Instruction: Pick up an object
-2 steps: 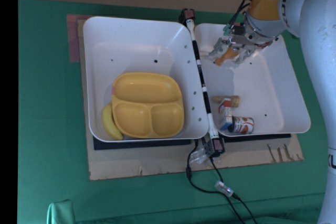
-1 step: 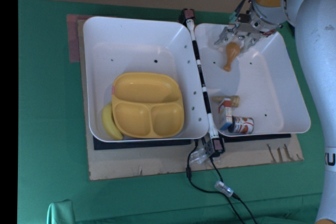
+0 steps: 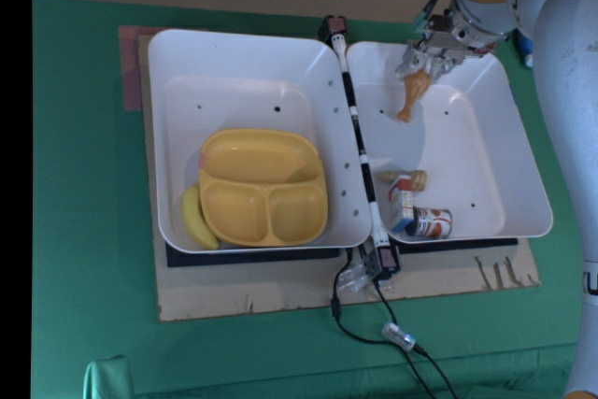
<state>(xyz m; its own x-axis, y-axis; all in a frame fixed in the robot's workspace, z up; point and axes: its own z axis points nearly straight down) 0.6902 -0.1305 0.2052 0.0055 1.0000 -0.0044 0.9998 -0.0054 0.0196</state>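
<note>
My gripper (image 3: 422, 68) hangs over the far part of the right bin (image 3: 486, 121), shut on a slim orange-tan object (image 3: 412, 94) that dangles below its fingers, lifted off the bin floor. At the near left corner of that bin lie a small tan object (image 3: 404, 178), a red and white carton (image 3: 402, 201) and a red and white can (image 3: 432, 221) on its side.
The left bin (image 3: 187, 75) holds a yellow divided plate (image 3: 264, 187) and a banana (image 3: 196, 218) along its near left side. A black and white divider bar (image 3: 355, 131) runs between the bins. Cables (image 3: 392, 332) trail on the green bench in front.
</note>
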